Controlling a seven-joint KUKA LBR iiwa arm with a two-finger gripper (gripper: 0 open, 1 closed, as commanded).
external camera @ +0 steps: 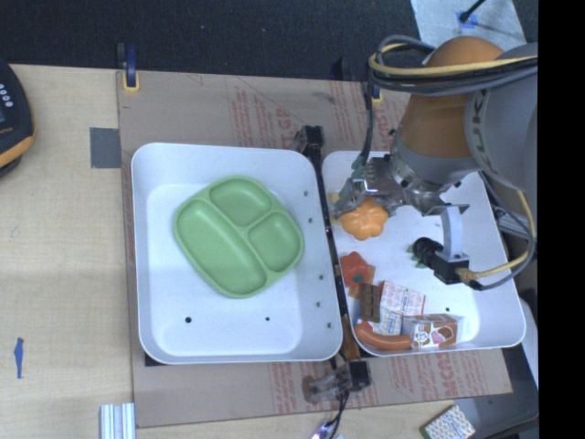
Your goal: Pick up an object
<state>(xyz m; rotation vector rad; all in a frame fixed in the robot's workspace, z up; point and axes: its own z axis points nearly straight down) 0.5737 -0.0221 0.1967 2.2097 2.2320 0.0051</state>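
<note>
Robot lab bench set up for picking trials

A grey arm (475, 108) with trailing cables reaches in from the right over two shallow white bins (155, 245) set on a cardboard sheet (228, 94) clamped to a pale wooden bench (55, 273); toy food (364, 219) and a green divided plate (239, 236) lie in the bins, and a handheld controller (11, 117) sits at the upper left edge.

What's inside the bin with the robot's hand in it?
The right bin holds an orange pumpkin toy at the hand, a red piece, small cartons and a hot dog. The arm covers the bin's back part.
</note>
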